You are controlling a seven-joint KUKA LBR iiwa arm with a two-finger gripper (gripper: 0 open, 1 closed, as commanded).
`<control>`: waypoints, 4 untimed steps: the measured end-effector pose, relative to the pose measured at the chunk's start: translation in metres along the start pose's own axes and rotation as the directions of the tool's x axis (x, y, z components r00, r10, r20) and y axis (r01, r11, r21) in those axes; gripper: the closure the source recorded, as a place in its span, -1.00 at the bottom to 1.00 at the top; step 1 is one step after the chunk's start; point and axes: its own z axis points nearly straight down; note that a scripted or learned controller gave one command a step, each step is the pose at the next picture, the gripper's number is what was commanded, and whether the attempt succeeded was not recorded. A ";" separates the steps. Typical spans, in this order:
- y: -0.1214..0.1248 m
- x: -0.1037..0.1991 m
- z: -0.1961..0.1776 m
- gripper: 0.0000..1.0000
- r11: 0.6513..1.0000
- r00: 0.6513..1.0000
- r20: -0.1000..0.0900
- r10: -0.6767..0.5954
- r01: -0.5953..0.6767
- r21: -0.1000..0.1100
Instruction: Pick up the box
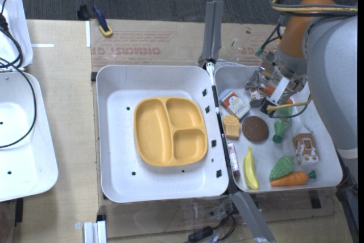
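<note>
Single fixed camera above the bench, looking down at a slant, set far enough back to take in both white bins: left bin (pixel 108 139) mid-frame, right bin (pixel 329 139) toward the right edge. Dark floor fills the top strip; the arm (pixel 333 65) comes in from the right.

Open floor around the yellow tray (pixel 170 130) in the left bin (pixel 108 122); right bin (pixel 333 162) crowded with toys.
</note>
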 end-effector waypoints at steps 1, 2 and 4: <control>-0.054 -0.005 0.001 -1.00 0.927 0.927 0.001 0.375 -0.375 0.002; -0.009 -0.027 -0.127 -1.00 0.927 0.927 0.001 0.375 -0.375 0.000; -0.012 -0.002 -0.200 -1.00 0.936 0.936 0.001 0.351 -0.351 0.000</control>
